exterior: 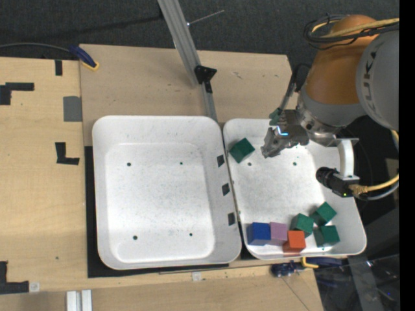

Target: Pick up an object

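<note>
The only readable lettering is on the grey arm [382, 76] at the right edge of the camera view: part of the maker's name runs down its casing, with the letters "UK" legible and the rest cut off by the frame. The bins, the blocks and the bench carry no legible text, labels or numbers.

One fixed camera is looking down on my bench [39, 193] at a slant — taking in both white bins [104, 173].
</note>
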Motion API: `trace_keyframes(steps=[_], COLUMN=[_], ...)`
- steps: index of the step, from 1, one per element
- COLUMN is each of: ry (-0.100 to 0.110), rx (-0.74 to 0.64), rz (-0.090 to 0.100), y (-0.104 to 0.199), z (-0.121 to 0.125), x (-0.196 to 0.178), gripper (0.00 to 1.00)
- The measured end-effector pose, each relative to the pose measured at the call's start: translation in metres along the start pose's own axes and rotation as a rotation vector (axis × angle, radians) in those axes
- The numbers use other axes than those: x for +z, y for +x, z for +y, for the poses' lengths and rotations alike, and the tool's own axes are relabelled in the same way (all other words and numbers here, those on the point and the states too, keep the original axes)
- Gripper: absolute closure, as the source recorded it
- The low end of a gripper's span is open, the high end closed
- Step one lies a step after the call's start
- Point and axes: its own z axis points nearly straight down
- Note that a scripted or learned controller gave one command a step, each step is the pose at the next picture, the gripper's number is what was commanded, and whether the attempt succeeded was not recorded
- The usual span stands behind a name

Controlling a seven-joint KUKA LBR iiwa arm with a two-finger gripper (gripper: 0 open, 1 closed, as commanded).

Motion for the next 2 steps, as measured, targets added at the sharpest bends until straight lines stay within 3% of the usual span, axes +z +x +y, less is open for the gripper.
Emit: trace_keyframes(steps=[2], ry=[0.001], rx=[-0.002], rz=[0.0], y=[0.109], z=[-0.001], x=[0.006], gripper=[1.0])
